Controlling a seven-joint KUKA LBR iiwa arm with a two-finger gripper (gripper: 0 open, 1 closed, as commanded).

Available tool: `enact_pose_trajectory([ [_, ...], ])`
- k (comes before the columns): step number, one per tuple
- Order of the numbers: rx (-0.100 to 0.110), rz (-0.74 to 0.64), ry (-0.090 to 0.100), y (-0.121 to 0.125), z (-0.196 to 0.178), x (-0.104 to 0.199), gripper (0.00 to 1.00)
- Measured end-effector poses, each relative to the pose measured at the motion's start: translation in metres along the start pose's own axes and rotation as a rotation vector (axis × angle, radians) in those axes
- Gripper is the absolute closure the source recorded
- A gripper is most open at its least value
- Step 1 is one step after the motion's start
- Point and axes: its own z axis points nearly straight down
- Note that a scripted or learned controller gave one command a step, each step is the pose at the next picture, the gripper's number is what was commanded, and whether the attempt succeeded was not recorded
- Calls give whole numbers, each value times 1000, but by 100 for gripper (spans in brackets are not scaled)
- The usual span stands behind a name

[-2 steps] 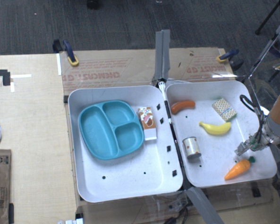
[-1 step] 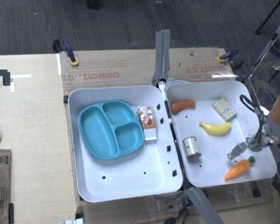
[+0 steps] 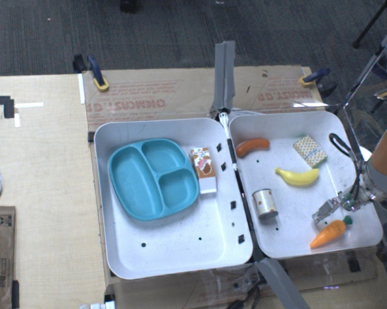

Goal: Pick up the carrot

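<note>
The carrot (image 3: 328,234), orange with a small green top, lies in the near right corner of the right bin (image 3: 287,246), its green end pointing right. My gripper (image 3: 336,207) reaches in from the right edge and hangs just above and behind the carrot, close to it. Nothing shows as held in it. The arm's wrist is cut off by the right edge of the view.
The right bin also holds a banana (image 3: 298,176), a small metal can (image 3: 266,203), an orange sausage (image 3: 252,146), a checkered block (image 3: 309,150) and a black loop (image 3: 340,145). In the left bin (image 3: 180,249) are a blue divided plate (image 3: 154,178) and a small carton (image 3: 202,163).
</note>
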Motion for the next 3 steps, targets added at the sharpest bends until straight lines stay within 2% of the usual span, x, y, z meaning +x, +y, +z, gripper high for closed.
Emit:
enact_pose_trajectory([
  [1, 0, -6, 0, 0, 0, 0, 0],
  [2, -1, -158, -7, 24, 0, -12, 0],
  [3, 0, -27, 0, 0, 0, 0, 0],
])
